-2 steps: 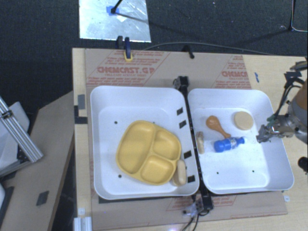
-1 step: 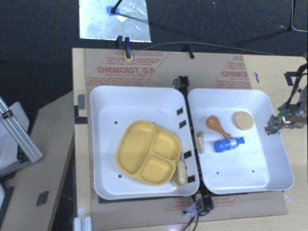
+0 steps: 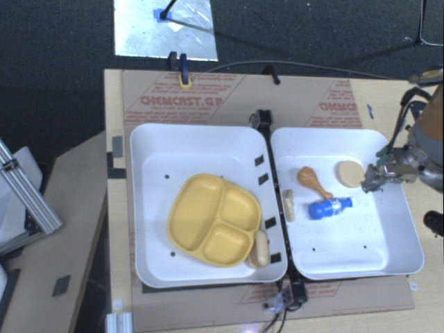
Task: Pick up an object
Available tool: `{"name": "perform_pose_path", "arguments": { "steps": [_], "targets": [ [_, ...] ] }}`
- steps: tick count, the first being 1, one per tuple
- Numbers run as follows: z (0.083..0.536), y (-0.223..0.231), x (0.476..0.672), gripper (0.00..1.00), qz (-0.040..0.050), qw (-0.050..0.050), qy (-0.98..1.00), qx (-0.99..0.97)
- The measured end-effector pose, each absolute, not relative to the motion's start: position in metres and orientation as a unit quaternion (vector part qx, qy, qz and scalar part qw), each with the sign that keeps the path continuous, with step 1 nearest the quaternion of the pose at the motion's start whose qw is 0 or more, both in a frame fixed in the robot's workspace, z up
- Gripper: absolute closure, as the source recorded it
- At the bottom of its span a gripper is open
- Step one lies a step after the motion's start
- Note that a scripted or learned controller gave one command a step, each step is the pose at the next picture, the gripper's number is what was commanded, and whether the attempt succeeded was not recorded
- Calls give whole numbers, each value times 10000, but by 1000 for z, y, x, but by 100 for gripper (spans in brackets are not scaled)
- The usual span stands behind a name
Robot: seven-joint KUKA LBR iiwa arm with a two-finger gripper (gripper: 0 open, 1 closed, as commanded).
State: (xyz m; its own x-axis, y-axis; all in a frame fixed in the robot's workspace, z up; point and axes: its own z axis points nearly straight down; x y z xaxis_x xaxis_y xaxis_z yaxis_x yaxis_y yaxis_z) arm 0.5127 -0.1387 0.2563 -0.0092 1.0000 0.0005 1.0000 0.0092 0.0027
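The right bin [image 3: 347, 259] holds a small blue bottle [image 3: 329, 207] lying on its side, an orange-brown drumstick-shaped piece [image 3: 311, 181], a round beige disc [image 3: 350, 173] and a small cream piece [image 3: 288, 205] by the divider. My gripper [image 3: 373, 180] hangs at the right bin's right side, just right of the beige disc and up-right of the blue bottle. Nothing shows between its fingers. The left bin [image 3: 156, 151] holds a yellow sectioned tray [image 3: 214, 219] and a beige oval piece [image 3: 260, 248] at the tray's lower right.
The arm [image 3: 427, 151] enters from the right above the right bin's edge. The bins rest on a cardboard sheet [image 3: 208, 96] on the bench. A metal plate [image 3: 164, 18] lies on the dark floor beyond. An aluminium frame [image 3: 24, 193] stands at the left.
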Motion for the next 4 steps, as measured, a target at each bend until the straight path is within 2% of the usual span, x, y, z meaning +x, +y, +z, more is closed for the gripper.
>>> {"name": "perform_pose_path", "arguments": {
  "steps": [1,2,3,4],
  "targets": [
    [242,-85,518,100,13,6,7103,7039],
    [232,-36,513,100,11,1,7101,7041],
    [222,21,520,100,12,-2,7106,7036],
    [233,73,518,100,9,-2,7103,7039]
  ]
}}
